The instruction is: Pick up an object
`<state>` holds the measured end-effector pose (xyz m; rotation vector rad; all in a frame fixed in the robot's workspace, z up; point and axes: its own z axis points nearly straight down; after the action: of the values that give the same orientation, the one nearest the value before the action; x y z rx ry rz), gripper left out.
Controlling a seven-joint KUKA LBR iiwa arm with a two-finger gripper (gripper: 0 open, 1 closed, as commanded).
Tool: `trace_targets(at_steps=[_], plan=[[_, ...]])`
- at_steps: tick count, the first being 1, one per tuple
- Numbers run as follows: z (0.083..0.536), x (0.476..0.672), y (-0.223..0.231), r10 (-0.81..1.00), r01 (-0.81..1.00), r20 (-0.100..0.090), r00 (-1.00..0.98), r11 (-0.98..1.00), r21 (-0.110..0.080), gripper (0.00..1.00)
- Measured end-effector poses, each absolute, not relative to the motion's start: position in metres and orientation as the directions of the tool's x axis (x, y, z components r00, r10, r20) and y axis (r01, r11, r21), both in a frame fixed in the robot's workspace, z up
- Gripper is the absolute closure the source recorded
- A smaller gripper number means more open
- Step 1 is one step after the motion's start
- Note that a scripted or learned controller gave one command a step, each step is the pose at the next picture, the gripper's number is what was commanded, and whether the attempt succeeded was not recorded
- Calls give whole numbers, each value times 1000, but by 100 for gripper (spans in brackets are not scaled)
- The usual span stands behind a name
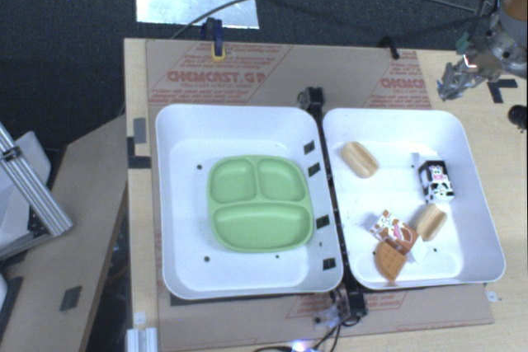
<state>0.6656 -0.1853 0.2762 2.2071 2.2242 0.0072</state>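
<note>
Reading "CHEMCAST GP" in red on the counter sheet (216,77). Gripper (455,84) hangs beyond the right bin's (470,177) far corner; finger state: cannot tell. Right bin: bread roll (360,159), cow-patterned carton (436,181), printed packet (393,229). Left bin: green tray (260,204).

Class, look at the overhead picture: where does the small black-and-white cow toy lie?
The cow toy lies in the right-hand bin, near its right wall, just above a tan bread roll and to the right of another roll.
</note>
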Motion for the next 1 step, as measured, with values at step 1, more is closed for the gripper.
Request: trace_targets(at_steps=[1], plan=[[265, 648, -127, 1000, 1000, 1, -9, 9, 0, 100]])
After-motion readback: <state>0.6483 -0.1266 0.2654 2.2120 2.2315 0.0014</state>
